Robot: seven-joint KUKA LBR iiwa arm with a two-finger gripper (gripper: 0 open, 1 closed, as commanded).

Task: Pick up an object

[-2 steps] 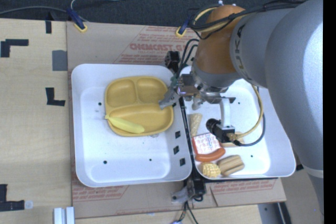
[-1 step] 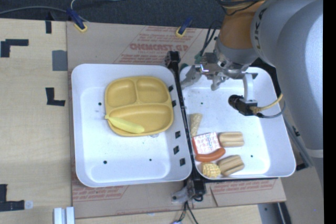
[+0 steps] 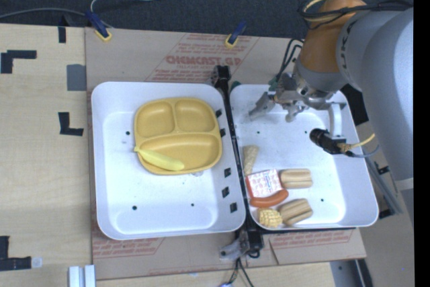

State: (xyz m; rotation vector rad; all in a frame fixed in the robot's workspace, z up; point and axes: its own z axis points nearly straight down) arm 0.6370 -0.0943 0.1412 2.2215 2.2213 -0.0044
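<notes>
Cardboard [image 3: 195, 58] printed CHEMCAST, claw [image 3: 275, 107] spread empty

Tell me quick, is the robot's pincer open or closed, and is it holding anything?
Pincer: open, fingers spread, holding nothing, above the right bin.

The arm [image 3: 376, 57] runs off the right edge; the label on the red-and-white packet [image 3: 263, 182] is too small to read; the sausage [image 3: 269, 199] partly hides the corn cob [image 3: 270, 217].
</notes>
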